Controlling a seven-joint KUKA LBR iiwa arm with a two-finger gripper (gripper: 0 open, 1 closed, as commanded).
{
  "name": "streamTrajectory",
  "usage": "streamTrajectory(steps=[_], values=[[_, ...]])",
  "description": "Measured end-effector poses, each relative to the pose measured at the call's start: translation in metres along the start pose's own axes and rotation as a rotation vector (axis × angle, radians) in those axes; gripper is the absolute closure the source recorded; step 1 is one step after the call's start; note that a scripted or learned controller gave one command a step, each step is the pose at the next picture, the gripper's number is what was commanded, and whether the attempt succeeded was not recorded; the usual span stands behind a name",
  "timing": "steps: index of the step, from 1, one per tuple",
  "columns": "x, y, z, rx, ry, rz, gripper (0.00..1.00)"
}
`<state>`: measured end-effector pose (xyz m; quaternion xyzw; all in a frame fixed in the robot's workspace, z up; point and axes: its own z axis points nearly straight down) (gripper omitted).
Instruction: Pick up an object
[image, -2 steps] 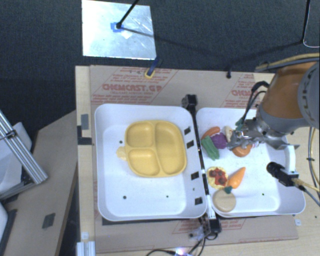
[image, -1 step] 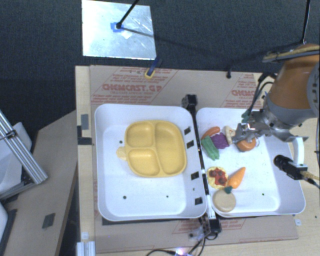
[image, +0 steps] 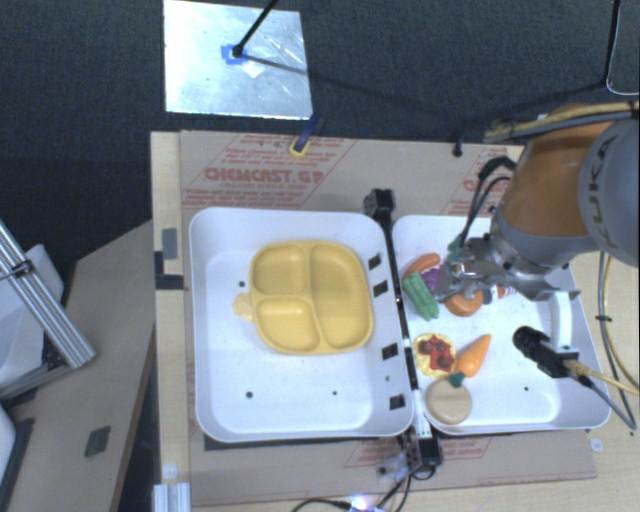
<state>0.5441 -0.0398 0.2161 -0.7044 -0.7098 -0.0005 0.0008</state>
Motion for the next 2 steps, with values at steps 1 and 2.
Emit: streamTrajectory(steps=[1, 2], values=[[0.059, -0.011, -0.008, -0.001, 0.001, -0.003, 1.00], [0.052, -0.023, -0.018, -0.001, -0.001, 0.006, 1.00]])
